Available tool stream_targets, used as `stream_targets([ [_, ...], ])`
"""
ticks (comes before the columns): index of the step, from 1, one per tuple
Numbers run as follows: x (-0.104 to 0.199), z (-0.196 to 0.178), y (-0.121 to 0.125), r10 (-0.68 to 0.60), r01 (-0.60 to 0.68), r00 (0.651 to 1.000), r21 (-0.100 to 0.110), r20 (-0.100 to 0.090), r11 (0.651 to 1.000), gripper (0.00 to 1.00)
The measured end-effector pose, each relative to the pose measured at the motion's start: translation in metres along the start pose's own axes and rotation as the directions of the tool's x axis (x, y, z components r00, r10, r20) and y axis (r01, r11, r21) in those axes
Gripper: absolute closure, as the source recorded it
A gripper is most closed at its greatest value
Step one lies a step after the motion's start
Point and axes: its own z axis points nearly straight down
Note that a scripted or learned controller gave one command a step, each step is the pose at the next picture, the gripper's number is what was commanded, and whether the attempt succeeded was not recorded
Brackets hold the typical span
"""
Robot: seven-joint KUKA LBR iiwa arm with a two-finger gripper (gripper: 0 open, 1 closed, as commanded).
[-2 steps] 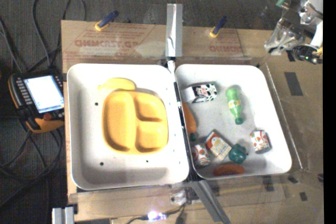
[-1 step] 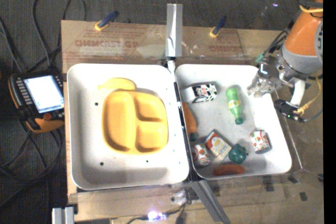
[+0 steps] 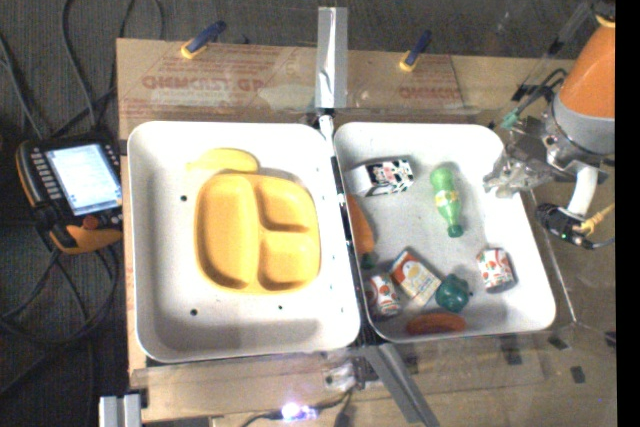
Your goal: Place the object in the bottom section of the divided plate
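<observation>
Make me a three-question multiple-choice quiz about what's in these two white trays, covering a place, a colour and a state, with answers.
1. Where is the yellow divided plate?
A. left bin
B. right bin
C. on the floor

2. What colour is the bottle?
A. red
B. green
C. blue

3. How does the bottle rest?
A. standing upright
B. lying on its side
C. hanging from the arm

Answers:
1 A, the plate sits in the left bin.
2 B, the bottle in the right bin is green.
3 B, it lies flat on the bin floor, apart from the tool at the bin's right rim.
</observation>
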Motion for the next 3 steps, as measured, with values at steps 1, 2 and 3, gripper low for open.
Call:
stream_targets([
  [1, -0.007, 0.108, -0.007, 0.158, -0.158, 0.987, -0.014, -0.003, 0.987, 1.00],
  [2, -0.012, 0.047, -0.033, 0.338, -0.338, 0.941, 0.001, 0.001, 0.941, 1.00],
  [3, -0.034, -0.010, -0.074, 0.381, -0.381, 0.924, 0.001, 0.002, 0.924, 1.00],
])
